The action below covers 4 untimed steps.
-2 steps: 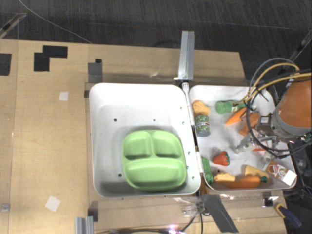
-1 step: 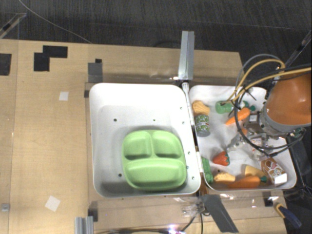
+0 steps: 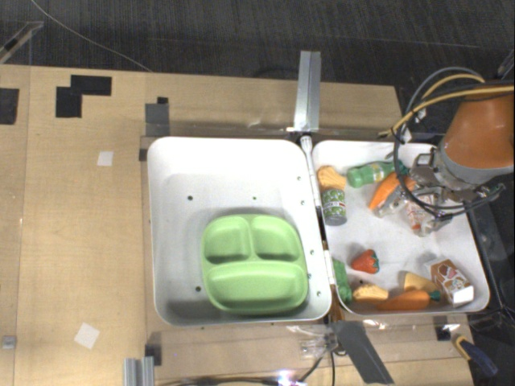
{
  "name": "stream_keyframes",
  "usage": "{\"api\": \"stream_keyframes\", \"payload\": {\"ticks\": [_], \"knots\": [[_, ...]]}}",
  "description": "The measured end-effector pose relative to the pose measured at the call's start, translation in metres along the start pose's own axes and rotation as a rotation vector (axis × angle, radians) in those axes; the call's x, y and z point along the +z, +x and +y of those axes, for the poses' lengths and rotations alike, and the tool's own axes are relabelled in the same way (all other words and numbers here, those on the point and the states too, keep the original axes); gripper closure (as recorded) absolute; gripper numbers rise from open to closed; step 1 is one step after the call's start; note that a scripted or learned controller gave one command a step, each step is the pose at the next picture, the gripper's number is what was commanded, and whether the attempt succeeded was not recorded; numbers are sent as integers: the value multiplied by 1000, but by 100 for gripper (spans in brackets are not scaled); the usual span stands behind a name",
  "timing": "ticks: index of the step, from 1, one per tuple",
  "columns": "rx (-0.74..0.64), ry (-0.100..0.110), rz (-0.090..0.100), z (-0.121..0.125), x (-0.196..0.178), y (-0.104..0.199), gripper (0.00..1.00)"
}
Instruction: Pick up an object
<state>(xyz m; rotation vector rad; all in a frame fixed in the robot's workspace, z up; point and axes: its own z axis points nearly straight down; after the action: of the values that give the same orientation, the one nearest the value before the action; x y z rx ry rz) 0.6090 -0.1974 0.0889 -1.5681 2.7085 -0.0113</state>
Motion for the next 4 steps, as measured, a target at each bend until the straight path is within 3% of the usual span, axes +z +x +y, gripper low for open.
{"api": "stream_keyframes", "payload": {"ticks": [1, 2, 3, 4], "knots": [[5, 0, -3, 40, -1, -63, 0], [-24, 2, -1, 121, -4, -24, 0], [170, 3, -1, 34, -1, -16, 0], [127, -1, -4, 37, 0, -81, 0]]}}
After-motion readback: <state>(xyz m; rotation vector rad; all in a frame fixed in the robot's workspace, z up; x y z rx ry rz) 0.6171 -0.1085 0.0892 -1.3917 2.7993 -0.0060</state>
